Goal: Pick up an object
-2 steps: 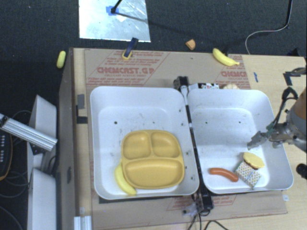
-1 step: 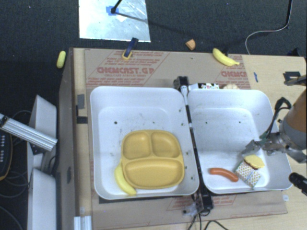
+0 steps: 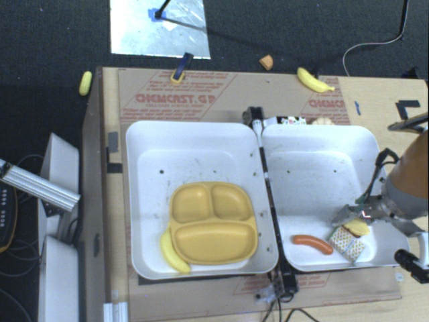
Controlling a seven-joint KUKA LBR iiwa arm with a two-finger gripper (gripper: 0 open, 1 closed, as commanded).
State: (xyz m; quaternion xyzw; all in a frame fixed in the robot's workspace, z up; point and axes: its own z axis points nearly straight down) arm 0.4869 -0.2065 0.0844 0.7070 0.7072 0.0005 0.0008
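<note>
In the right bin (image 3: 315, 159), near its front edge, lies an orange-red sausage (image 3: 312, 244). To its right sits a small patterned block with a yellow top (image 3: 348, 241). My gripper (image 3: 355, 215) hangs at the right side of this bin, just above and behind the block, and nothing shows as held in it. The grey arm with its orange band (image 3: 409, 180) comes in from the right. In the left bin (image 3: 194, 146) a yellow divided plate (image 3: 213, 221) lies with a banana (image 3: 171, 253) along its front left edge.
A black divider rail (image 3: 265, 180) runs between the bins. On the cardboard behind them lie a second banana (image 3: 314, 80), a small orange piece (image 3: 267, 62) and a blue-and-yellow tool (image 3: 179, 69). A yellow object (image 3: 85, 82) lies off the bench's left corner.
</note>
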